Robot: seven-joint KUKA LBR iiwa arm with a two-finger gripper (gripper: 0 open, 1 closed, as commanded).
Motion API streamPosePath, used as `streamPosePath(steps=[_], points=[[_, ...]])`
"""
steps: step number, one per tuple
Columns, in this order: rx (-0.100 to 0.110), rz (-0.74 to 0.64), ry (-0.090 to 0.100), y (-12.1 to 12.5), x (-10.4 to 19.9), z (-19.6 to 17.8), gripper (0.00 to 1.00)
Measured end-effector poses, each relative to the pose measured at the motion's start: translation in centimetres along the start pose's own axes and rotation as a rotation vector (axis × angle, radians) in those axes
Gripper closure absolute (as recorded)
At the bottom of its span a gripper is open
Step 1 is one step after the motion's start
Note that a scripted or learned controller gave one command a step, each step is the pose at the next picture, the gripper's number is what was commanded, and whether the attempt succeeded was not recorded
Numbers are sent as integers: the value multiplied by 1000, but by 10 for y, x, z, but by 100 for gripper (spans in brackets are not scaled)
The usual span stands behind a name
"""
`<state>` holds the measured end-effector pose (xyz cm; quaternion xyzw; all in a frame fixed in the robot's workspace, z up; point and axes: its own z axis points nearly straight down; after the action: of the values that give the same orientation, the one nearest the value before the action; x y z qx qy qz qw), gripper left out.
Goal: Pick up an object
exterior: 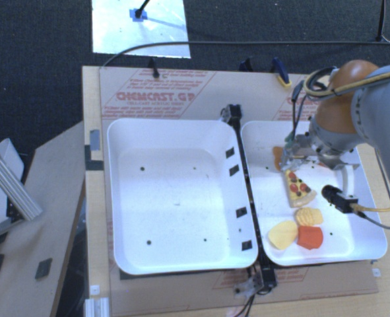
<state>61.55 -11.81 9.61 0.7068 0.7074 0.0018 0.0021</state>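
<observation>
In the right bin [359, 243] lie several toy foods. A pizza slice [299, 189] sits mid-bin, with a ridged yellow piece [308, 216] just in front of it. At the front are a pale yellow chip [282, 234] and a red block [309, 237]. An orange piece [277, 157] at the back left is partly covered by the arm's tip. My gripper [292, 156] is down inside the bin, over the orange piece and just behind the pizza slice's top end.
The left bin [122, 197] stands beside the right one, parted by a black-clipped divider [242, 177]. A black cable plug [336, 199] hangs from the arm over the right bin's right side. Blue clamps [282, 71] hold the board at the back.
</observation>
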Motion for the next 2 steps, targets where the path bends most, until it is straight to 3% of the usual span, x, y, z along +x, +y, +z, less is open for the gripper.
streamPosePath(steps=[1, 2], points=[[0, 0, 0, 0, 0, 0, 0], [7, 1, 5, 30, -42, 11, 0]])
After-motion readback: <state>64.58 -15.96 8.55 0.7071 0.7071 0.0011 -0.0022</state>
